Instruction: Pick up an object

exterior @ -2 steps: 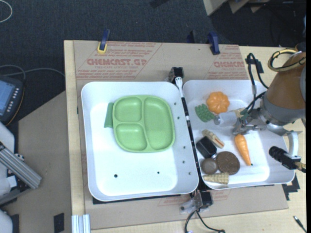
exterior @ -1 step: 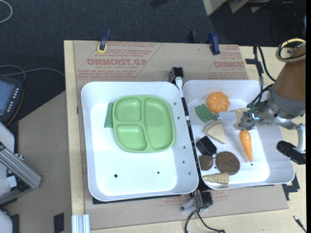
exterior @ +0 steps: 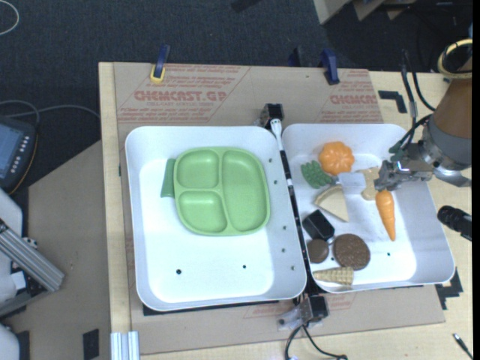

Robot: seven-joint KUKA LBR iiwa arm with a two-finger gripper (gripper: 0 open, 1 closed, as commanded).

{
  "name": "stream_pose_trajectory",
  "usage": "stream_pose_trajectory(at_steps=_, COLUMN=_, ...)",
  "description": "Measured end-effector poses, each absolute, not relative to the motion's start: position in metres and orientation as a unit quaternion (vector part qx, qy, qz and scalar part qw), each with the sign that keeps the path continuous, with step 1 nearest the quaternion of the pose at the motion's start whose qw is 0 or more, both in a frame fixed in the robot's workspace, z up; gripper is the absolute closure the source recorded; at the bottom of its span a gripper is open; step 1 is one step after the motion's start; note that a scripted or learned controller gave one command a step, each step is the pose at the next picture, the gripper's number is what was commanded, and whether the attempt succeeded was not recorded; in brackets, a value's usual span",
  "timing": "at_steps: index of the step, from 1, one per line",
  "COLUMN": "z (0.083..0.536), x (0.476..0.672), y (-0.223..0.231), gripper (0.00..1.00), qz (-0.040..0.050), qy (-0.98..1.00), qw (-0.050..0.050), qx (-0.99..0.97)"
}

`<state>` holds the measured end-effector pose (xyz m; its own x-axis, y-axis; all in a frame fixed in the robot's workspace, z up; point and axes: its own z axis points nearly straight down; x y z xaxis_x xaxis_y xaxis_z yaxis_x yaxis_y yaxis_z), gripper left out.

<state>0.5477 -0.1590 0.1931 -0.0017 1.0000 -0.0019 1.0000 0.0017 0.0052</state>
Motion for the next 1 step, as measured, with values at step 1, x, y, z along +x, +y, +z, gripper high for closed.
stream_pose_trajectory(at_steps=1, z=0.2271, x=0.5489, y=-0.1591, gripper=1.00, qz=0.0013, qy=0.707, qw=0.003, qx=0.707)
